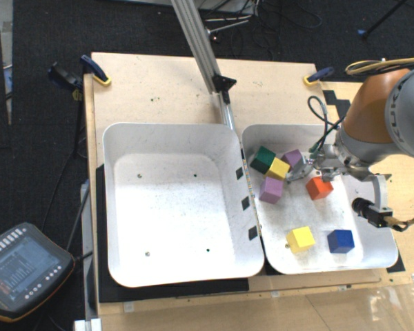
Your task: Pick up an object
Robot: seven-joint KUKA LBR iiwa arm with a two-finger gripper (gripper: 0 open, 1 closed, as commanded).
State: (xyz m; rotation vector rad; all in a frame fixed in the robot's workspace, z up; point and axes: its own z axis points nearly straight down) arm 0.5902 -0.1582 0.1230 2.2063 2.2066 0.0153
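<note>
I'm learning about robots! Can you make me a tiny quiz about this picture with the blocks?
1. True or false: the blue block lies in the right bin.
2. Which block sits nearest the tool? A) orange block B) blue block C) lower yellow block
3. How many purple blocks are there?

Key: 1 true; 2 A; 3 two, the other one lying beside the green block.

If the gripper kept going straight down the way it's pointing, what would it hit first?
Probably the orange block, which lies just under the gripper in the right bin; depth is hard to judge from this angle.
</note>
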